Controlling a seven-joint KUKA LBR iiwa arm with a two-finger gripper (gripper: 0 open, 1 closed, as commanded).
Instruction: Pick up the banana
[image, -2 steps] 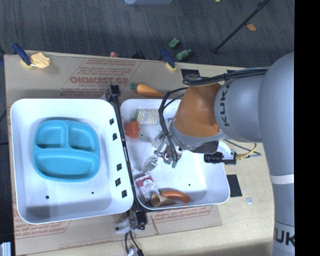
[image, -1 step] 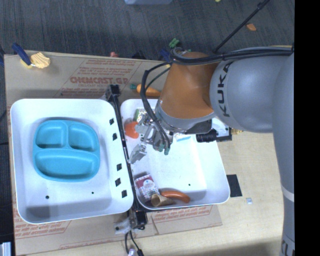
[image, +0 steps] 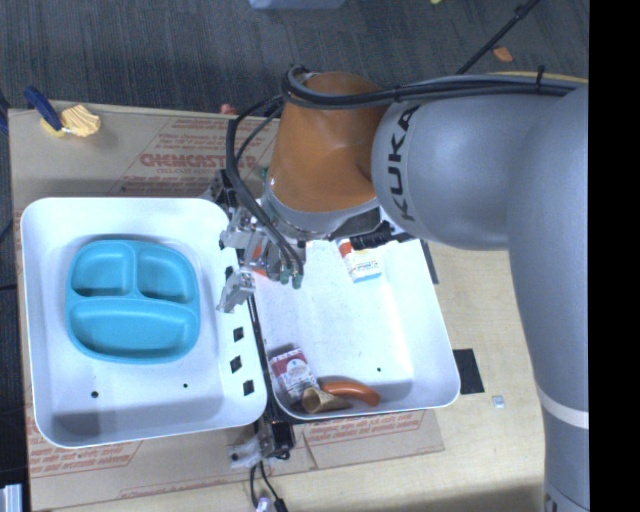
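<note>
The two-finger gripper (image: 268, 258) is seen below the orange band of the grey arm (image: 470, 150), poised over the far left corner of the shallow white right-hand bin (image: 425, 330), close to the wall that is shared with the neighbouring bin. How far the gripper is open cannot be told, since its working end is lost in a tangle of metal parts and cables. Nothing can be confirmed to be held, and the banana is plainly not in its grasp.

The curved, orange-brown banana with a pale end (image: 342, 392) is found lying flat against the near wall of the same bin, well apart from the gripper. It is probably kept there by the rim, which would also crowd a grasp from that side. Just beside it, and apparently touching its pale end, a small red-and-white packet (image: 289, 367) is seen, so a descent would have to be aimed at the banana's free middle. A small white bottle with a red cap (image: 361, 264) lies near the gripper, under the arm's wrist.

In the shallow white left-hand bin (image: 40, 330) a light-blue divided plastic tray (image: 132, 298) is set, away from the work. The pick is judged not yet begun.
</note>
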